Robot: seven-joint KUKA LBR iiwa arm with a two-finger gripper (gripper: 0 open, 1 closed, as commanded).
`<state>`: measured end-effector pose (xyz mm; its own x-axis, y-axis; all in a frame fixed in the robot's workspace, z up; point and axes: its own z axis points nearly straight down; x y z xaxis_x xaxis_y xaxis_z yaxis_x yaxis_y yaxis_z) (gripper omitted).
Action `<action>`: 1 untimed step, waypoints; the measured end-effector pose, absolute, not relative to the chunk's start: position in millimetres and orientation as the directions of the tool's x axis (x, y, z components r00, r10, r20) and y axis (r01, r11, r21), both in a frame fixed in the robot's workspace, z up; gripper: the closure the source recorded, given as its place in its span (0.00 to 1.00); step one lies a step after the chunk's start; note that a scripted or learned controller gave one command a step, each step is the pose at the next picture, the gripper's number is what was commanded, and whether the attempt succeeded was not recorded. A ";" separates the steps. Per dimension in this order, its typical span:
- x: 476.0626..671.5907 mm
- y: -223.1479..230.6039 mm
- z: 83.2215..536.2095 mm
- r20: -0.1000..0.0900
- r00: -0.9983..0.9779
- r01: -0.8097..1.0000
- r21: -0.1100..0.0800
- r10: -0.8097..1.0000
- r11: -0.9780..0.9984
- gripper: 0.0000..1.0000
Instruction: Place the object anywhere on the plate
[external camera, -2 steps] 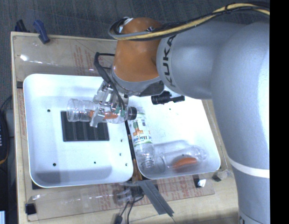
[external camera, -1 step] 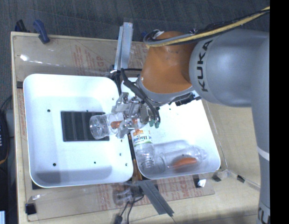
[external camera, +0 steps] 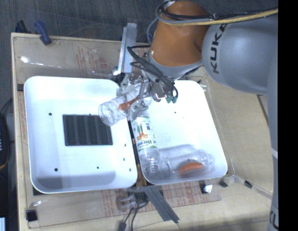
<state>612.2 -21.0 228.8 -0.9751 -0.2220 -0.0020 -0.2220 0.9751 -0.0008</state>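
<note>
1. One fixed camera view looks down on the desk. The end effector [external camera: 141, 94] sits over the seam between the left bin [external camera: 38, 95] and the right bin [external camera: 206, 124], under the arm's orange band.
2. A small clear bottle [external camera: 111, 112], which I take to be the task's thing, is at the left bin's inner edge, touching or just beside the end effector on its lower-left side. Its long axis runs aslant, with the wide base toward the left bin and the narrow end toward the end effector.
3. Cables and brackets clutter the tip, so I cannot tell whether the end effector is spread, closed, or pinching the bottle.
4. The dark ridged plate [external camera: 87, 130] lies in the left bin, below and left of the bottle and near it. My judgement is that the coming move is a short carry down and to the left.
5. A labelled bottle [external camera: 144, 137] and a large clear bottle [external camera: 187, 163] lie in the right bin, apart from that path.
</note>
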 end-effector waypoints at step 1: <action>612.3 -21.5 229.1 -0.002 -0.975 -0.221 -0.001 -0.221 0.975 0.00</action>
<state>612.3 -21.5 229.1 -0.9753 -0.2210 -0.0023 -0.2210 0.9753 -0.0010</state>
